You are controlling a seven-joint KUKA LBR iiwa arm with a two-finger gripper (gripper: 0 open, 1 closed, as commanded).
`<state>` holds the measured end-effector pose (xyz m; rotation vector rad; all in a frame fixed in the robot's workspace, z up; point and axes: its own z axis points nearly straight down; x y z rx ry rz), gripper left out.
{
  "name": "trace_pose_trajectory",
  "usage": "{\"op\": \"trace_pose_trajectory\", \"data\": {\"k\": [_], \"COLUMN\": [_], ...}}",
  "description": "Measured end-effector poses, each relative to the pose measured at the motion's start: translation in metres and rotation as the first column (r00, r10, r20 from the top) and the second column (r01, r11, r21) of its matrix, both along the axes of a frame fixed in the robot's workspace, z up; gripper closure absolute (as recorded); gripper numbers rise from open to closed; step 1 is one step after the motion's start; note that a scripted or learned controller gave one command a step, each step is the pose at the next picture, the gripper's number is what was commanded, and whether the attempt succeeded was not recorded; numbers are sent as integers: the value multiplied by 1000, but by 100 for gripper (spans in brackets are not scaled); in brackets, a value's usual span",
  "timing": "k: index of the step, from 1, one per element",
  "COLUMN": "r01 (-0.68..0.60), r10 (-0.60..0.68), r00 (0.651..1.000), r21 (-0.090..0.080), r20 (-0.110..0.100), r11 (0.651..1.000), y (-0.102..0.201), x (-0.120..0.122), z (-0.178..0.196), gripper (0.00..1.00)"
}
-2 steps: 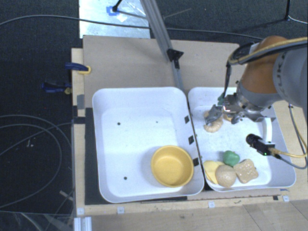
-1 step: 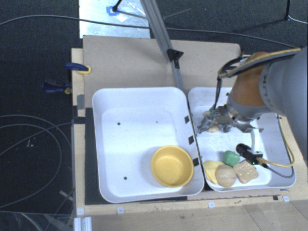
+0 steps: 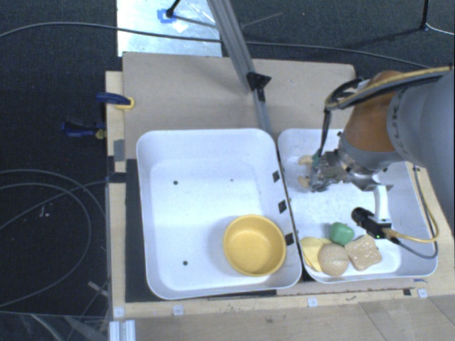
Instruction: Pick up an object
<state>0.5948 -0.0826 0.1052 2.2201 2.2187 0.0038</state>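
The yellow bowl sits in the left bin, while in the right bin the gripper should descend straight on the small pale object beside it, though whether it is apart or together cannot be told, being blurred.

Yellow bowl in left bin; hand low over right bin.

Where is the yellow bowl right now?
The yellow bowl sits in the left bin, at its near right corner, just across the divide from the food items in the right bin.
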Motion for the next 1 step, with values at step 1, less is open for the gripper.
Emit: {"op": "trace_pose_trajectory", "data": {"k": [1], "r01": [-5], "r10": [5], "r00": [1000], "r21": [-1], "r20": [4], "r11": [1000], "y": [-5], "x": [5], "z": [63], "gripper": [100]}}
